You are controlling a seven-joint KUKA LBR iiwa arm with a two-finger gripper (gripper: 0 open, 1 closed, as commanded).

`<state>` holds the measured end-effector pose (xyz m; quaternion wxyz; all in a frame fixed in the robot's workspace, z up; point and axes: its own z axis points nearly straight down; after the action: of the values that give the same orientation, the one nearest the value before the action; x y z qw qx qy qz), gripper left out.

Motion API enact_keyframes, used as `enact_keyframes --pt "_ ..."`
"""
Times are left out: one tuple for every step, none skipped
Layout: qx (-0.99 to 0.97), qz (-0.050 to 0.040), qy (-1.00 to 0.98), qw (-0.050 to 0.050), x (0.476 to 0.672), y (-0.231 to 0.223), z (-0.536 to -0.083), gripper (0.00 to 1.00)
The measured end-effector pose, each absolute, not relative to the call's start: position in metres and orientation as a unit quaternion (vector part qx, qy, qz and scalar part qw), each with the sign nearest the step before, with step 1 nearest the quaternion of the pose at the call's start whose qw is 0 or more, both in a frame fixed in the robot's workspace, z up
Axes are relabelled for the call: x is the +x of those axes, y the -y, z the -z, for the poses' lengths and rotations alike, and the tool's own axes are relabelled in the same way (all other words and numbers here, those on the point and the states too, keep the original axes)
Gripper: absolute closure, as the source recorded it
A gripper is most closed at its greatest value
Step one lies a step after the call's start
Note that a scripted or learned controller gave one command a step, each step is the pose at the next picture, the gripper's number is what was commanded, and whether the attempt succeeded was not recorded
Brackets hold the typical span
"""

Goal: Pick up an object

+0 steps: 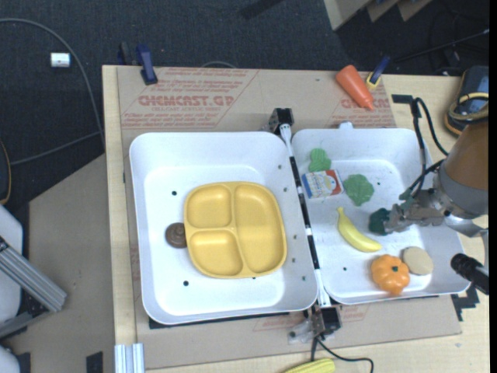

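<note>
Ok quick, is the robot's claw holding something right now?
Gripper: low in the right white bin, right up against a small dark green object; whether it grips it cannot be told.

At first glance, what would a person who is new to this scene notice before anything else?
The eye goes first to the yellow divided plate, large and bright in the middle of the left bin, with a small brown round thing at its left edge. Next comes the right bin, crowded with toy food: a banana, an orange pumpkin and a green broccoli, with the tool low beside a dark green item.
</note>
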<state>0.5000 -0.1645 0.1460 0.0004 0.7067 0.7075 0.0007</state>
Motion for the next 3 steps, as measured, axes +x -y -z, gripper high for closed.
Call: enact_keyframes --pt "0.707 -0.0006 -0.707 0.0 0.5 0.165 -0.146 0.0" --pt "0.707 0.0 -0.708 -0.001 0.538 0.111 -0.084 0.0" --pt "0.707 -0.0005 -0.707 0.0 0.538 0.111 -0.094 1.0"
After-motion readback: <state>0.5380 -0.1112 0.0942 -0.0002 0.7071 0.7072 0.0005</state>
